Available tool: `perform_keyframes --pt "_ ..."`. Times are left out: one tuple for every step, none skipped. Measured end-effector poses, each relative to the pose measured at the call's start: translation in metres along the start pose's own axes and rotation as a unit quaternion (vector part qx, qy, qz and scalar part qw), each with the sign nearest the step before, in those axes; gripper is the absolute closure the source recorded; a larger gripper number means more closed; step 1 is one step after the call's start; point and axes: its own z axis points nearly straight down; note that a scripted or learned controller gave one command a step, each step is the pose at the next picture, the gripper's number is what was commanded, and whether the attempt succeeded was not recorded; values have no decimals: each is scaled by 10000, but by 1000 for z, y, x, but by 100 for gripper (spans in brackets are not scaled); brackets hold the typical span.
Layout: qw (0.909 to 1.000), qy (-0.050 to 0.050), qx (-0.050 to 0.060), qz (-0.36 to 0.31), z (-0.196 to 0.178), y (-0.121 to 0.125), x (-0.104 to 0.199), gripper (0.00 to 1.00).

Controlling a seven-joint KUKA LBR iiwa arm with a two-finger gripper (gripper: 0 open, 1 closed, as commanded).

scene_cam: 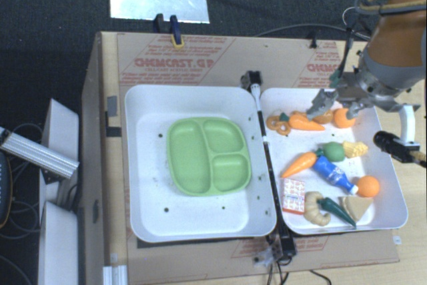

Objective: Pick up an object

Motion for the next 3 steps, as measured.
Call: perform_keyframes --pt "10000 -1 8 9 60 -8 -31 0" --pt "10000 2 2 10 174 -44 6 0" --pt "10000 1 -12 7 163 -43 5 100"
